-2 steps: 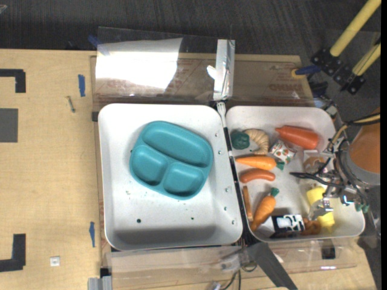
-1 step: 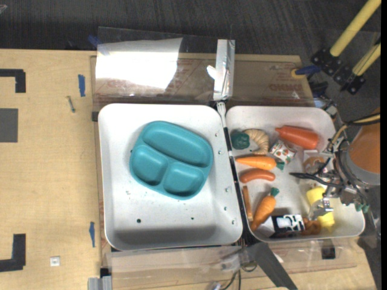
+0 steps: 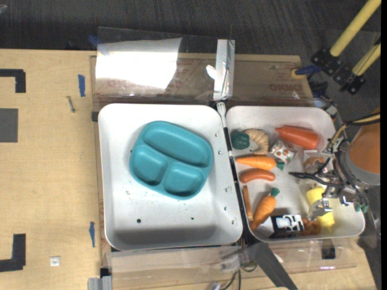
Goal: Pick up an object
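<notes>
The right bin (image 3: 314, 115) holds several toy foods: an orange-red pepper (image 3: 297, 136), a croissant (image 3: 259, 138), a teal piece (image 3: 240, 140), a carrot (image 3: 257, 161), a sausage (image 3: 257, 175), a second carrot (image 3: 264, 207), a small white box (image 3: 282, 153) and a black-and-white item (image 3: 286, 223). My gripper (image 3: 326, 203) hangs low over the bin's right side, directly at a yellow toy (image 3: 315, 195) that it partly hides. Another yellow piece (image 3: 327, 220) lies just below. The orange wrist band (image 3: 367, 153) is at the right edge.
The left bin (image 3: 115, 162) carries a teal divided plate (image 3: 171, 158). A thin orange stick (image 3: 247, 201) lies along the right bin's left wall. Cables trail around the wrist. Yellow and black stands (image 3: 347, 38) are at the top right, off the bench.
</notes>
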### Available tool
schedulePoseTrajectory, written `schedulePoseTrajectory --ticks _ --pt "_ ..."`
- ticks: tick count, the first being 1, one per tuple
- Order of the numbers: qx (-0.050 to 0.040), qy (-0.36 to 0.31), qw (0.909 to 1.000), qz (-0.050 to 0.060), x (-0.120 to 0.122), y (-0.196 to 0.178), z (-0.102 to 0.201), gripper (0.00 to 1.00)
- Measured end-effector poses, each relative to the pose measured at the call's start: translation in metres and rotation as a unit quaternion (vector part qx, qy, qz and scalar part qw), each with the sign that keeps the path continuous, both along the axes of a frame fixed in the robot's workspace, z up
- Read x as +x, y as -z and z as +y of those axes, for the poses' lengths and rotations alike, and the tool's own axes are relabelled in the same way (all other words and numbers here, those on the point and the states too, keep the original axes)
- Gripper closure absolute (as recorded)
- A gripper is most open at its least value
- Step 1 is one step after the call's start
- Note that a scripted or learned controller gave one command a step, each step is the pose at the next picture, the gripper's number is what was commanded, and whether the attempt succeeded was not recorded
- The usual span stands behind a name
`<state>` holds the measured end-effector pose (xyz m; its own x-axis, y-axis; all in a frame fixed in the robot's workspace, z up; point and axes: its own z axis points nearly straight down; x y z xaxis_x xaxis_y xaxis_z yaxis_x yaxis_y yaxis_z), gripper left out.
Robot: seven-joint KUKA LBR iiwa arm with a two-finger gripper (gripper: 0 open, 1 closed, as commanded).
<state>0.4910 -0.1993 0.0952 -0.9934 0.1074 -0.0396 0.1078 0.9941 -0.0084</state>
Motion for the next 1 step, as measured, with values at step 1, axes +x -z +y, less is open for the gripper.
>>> schedulePoseTrajectory --ticks 1 --pt "0.0044 0.007 0.9999 0.011 -0.0059 0.0066 -0.0106 0.00"
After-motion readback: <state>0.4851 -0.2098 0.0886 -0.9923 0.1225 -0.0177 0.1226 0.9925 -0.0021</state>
